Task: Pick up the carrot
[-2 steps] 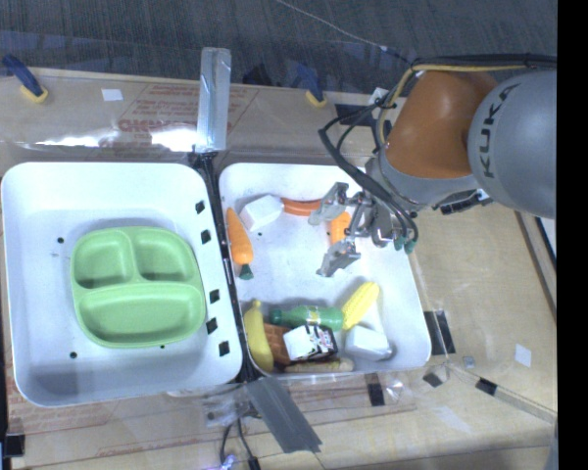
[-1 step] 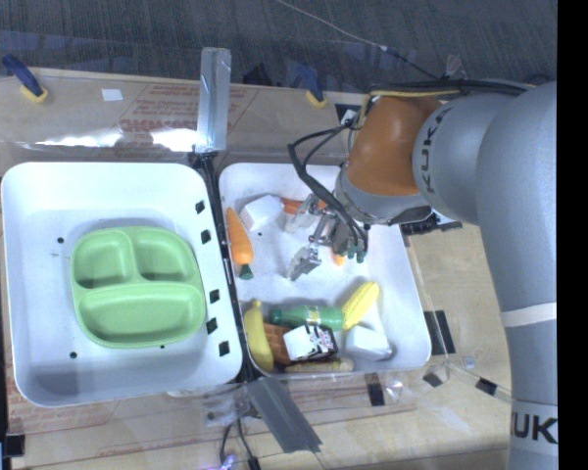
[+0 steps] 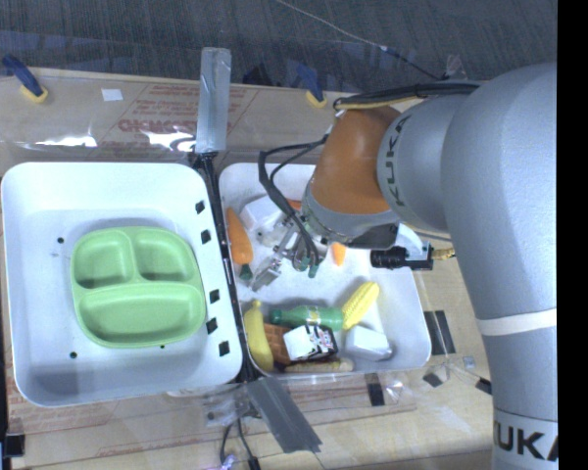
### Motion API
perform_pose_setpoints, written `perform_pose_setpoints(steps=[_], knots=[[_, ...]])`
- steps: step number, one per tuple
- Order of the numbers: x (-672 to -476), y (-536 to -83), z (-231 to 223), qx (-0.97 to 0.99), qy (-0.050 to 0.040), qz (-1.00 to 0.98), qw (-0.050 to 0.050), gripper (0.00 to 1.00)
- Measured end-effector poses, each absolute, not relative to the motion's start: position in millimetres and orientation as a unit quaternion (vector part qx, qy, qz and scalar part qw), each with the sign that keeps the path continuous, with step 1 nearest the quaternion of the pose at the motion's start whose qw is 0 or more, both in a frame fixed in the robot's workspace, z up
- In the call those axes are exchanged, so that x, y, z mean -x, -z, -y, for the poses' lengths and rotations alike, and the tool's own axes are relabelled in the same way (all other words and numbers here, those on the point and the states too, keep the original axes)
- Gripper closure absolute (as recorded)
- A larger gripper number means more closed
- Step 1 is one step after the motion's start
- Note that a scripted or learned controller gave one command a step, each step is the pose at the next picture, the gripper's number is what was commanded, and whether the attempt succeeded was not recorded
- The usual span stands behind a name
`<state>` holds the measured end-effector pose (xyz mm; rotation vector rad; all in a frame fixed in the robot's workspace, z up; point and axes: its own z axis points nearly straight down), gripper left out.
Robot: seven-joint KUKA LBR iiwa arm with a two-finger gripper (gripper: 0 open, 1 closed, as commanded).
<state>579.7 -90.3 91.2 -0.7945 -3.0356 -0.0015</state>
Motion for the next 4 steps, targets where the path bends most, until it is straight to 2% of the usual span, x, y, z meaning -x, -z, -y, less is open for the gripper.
perform_pose_setpoints(steps=[1, 2, 3, 4], knots=[[-639.5, -88, 112, 0.209, -0.0012, 0.978, 0.022, 0.0], [-645.3, -100, 111, 0.205, -0.0019, 0.979, 0.008, 1.0], [-597.6, -195, 53, 0.331, 0.0008, 0.944, -0.002, 1.0], [-609.8, -210, -19, 0.439, -0.0001, 0.898, 0.0, 1.0]])
